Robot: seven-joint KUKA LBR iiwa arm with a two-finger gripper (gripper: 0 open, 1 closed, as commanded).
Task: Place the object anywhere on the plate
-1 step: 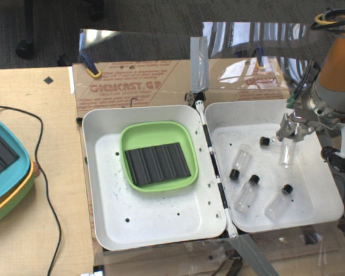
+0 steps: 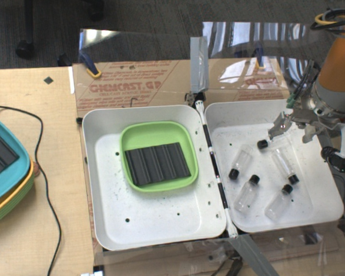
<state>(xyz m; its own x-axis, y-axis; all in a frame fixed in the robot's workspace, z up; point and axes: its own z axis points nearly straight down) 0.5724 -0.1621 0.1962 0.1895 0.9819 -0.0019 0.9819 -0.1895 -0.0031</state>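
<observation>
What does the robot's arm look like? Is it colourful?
A bit! The arm is grey metal with a big rounded orange band just above the wrist. Thin dark and green cables run down beside it, and a yellow cable loops at the top. Its pincer is silvery grey metal with angular parts.

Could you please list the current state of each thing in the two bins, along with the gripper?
Green plate: lies in the left bin, carrying a dark ribbed mat, no bottle on it.
Clear bottles: four or so, black-capped, lying on their sides, scattered in the right bin.
Gripper: above the right bin's far side, no bottle visibly between its fingers.
</observation>
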